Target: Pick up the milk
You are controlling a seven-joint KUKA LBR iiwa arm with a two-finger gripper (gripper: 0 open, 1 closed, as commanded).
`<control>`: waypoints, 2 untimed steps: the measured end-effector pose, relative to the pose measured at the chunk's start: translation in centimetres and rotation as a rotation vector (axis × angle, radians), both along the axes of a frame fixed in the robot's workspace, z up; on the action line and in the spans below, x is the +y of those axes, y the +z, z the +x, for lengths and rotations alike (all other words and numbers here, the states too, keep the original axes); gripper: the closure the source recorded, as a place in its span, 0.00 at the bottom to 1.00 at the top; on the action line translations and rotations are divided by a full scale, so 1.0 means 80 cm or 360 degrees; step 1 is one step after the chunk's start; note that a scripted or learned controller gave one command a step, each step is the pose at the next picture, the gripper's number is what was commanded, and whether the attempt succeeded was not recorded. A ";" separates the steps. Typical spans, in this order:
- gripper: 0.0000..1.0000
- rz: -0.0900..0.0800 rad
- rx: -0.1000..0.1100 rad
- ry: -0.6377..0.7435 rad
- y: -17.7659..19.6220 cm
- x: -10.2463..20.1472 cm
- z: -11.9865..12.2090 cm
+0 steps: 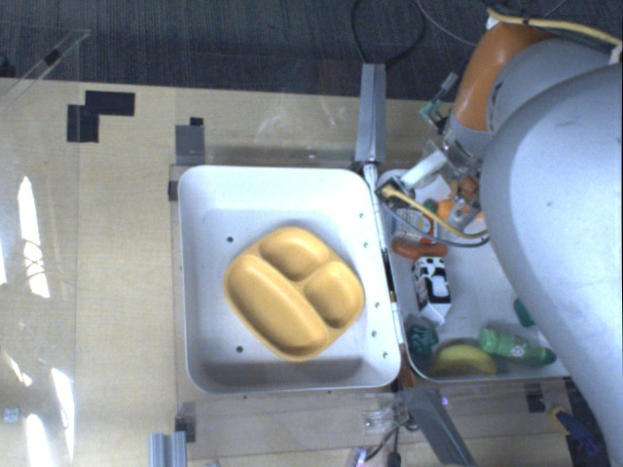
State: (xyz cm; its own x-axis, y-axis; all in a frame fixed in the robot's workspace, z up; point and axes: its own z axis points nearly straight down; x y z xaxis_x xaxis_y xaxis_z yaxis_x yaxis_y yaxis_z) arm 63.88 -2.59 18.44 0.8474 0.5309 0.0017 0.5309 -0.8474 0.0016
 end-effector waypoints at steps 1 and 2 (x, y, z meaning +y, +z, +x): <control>0.00 0.0003 -0.0023 -0.0250 -0.114 -0.069 -0.038; 0.00 0.0002 -0.0005 -0.0355 0.002 -0.041 0.020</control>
